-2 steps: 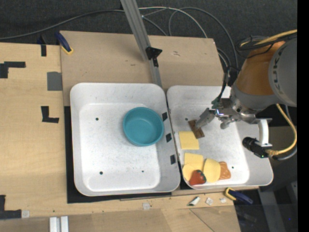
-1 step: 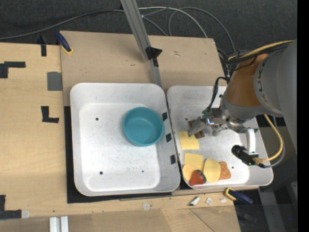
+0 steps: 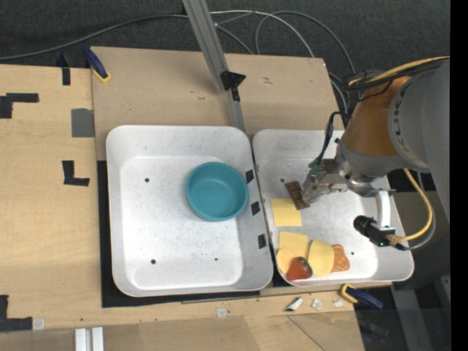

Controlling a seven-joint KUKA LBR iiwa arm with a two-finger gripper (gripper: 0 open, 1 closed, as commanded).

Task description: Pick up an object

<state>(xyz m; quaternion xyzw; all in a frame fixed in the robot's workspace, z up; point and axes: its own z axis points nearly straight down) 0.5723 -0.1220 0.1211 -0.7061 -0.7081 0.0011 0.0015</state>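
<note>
My gripper (image 3: 311, 193) hangs low in the right bin (image 3: 292, 148), its tip just right of a small brown block (image 3: 294, 193) and above a yellow block (image 3: 286, 213). I see nothing held between its fingers. Near the bin's front lie two more yellow pieces (image 3: 307, 248), a red round item (image 3: 297, 268) and an orange piece (image 3: 340, 258). A blue bowl (image 3: 216, 190) stands in the left bin (image 3: 139, 218).
A grey metal pole (image 3: 212, 46) slants over the bench behind the bins. Cables (image 3: 285, 28) trail across the dark floor at the back. The arm's grey and orange body (image 3: 387, 130) overhangs the right bin's right side.
</note>
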